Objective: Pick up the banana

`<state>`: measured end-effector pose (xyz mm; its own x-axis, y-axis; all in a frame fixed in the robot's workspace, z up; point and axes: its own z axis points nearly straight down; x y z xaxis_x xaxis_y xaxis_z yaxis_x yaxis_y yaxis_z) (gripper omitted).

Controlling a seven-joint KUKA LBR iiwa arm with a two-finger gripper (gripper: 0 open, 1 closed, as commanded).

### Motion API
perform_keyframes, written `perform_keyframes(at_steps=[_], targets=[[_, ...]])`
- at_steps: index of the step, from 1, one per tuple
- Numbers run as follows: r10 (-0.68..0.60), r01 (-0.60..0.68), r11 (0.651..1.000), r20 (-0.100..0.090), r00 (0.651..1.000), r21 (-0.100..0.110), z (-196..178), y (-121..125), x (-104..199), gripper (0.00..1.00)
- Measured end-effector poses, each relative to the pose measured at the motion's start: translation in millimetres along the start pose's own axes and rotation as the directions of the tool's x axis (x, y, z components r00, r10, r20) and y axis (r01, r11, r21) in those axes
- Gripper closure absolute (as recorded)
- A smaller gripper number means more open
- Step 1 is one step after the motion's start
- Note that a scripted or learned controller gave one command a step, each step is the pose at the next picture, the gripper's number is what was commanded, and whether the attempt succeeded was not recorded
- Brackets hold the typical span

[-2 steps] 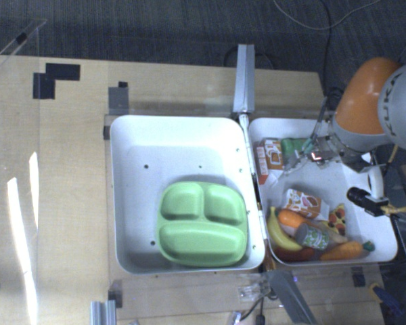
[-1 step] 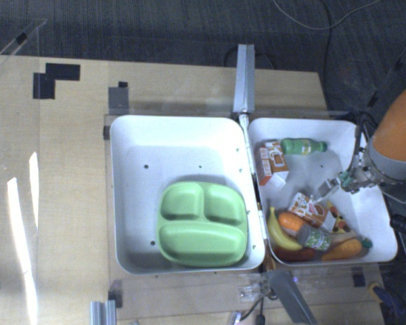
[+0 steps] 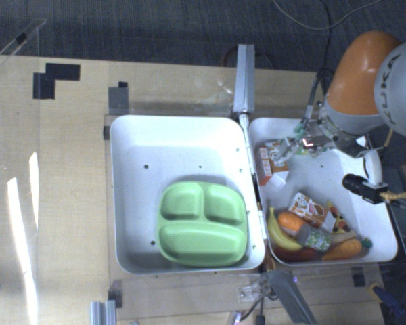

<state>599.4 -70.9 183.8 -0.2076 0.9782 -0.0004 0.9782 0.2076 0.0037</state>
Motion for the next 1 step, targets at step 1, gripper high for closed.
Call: perform_keyframes(at_steps=[1], targets=[[0.279, -0.279, 0.960, 0.001, 0.960, 0.001, -53.6, 10.0, 1.6, 0.00]])
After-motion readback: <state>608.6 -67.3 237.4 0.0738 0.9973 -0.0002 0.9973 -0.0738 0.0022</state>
